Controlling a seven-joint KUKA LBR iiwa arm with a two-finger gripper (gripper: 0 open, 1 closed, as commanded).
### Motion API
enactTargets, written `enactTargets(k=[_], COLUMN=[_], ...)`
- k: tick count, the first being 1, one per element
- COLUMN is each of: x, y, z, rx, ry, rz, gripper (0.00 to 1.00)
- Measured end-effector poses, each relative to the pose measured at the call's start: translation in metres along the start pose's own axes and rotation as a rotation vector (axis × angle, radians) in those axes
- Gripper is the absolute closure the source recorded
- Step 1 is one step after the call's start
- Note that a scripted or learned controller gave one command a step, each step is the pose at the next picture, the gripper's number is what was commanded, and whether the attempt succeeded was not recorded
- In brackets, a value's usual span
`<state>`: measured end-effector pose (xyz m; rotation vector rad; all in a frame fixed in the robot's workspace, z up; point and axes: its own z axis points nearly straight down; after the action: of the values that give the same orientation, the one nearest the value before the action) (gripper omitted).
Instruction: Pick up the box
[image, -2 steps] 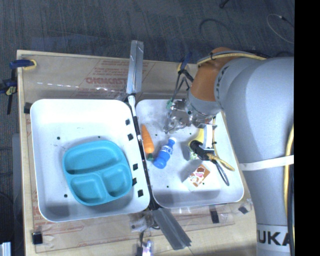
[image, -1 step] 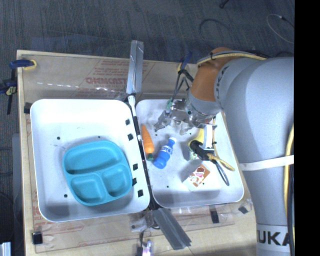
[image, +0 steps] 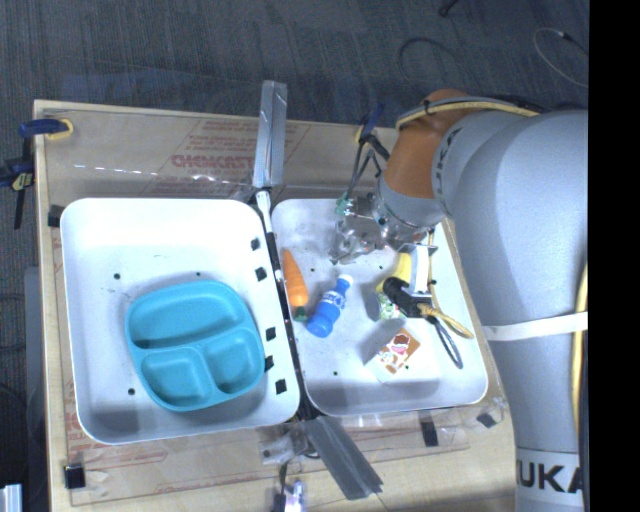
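Observation:
The box (image: 398, 352) is small, white with red and brown print, and lies flat near the front of the right bin (image: 460, 385). My gripper (image: 349, 243) hangs over the back of that bin, well behind the box and a little to its left, apart from it. Nothing can be seen between its tips. The grey arm with its orange band reaches in from the right, above the bin's right side.
An orange carrot (image: 293, 279) lies along the right bin's left wall, with a blue bottle (image: 327, 308) beside it, left of the box. The left bin (image: 90, 235) holds a blue divided tray (image: 194, 343).

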<state>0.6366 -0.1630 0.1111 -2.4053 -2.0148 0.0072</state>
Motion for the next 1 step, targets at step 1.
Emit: enactTargets(k=[1], x=[0.0001], y=[0.0000], z=[0.0000], rx=[0.000], ry=[0.000], rz=[0.000], gripper=[0.00])
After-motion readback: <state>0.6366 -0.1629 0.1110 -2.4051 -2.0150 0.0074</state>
